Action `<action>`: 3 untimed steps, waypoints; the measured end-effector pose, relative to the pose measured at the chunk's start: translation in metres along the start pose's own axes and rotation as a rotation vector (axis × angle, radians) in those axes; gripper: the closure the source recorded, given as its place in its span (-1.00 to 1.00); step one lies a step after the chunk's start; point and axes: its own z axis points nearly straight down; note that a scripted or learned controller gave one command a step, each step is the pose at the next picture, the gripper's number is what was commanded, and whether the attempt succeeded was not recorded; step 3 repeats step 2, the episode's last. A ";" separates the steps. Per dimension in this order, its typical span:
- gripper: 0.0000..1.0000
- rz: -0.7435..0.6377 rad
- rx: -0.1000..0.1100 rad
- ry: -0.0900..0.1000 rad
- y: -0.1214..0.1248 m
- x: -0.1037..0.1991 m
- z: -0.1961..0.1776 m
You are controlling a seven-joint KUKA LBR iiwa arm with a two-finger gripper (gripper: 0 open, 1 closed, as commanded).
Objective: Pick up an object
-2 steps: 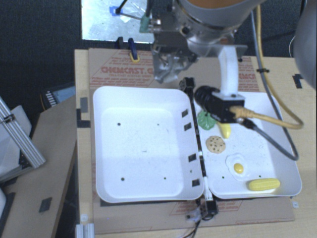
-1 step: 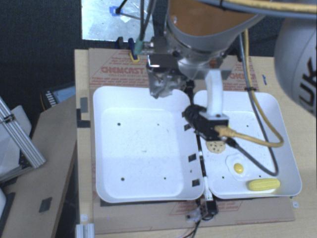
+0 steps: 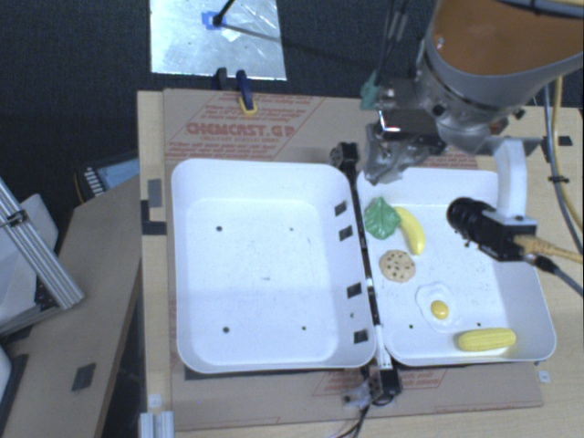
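Objects: five small items lie in the right bin (image 3: 534,322), none lifted.
Green leaf (image 3: 381,218): flat on the bin floor at the near-left part of the right bin, close to the divider (image 3: 363,263) between the bins.
Yellow banana (image 3: 411,230): just beside the green leaf, on the side away from the divider, touching or almost touching it.
Cookie (image 3: 397,265): round, tan with dark spots, just below the green leaf toward the front edge.
Fried egg (image 3: 437,304): white with yellow yolk, further toward the front from the cookie.
Yellow piece (image 3: 485,339): long, lying near the front wall of the right bin, well apart from the green leaf.
Claw (image 3: 388,167): low over the back-left corner of the right bin, just behind the green leaf; cannot tell how it stands; nothing seen in it.
Arm (image 3: 497,44): grey with orange band, coming in from the right, above the right bin.
Left bin (image 3: 196,190): white, beside the divider, on the far side from the green leaf.
Tabletop (image 3: 237,126): cardboard sheet with red print under both bins.
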 end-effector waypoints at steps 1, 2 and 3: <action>1.00 0.000 -0.004 0.000 0.016 -0.120 -0.012; 1.00 -0.016 -0.004 0.004 0.000 -0.075 -0.039; 1.00 -0.016 -0.004 0.004 0.000 -0.075 -0.039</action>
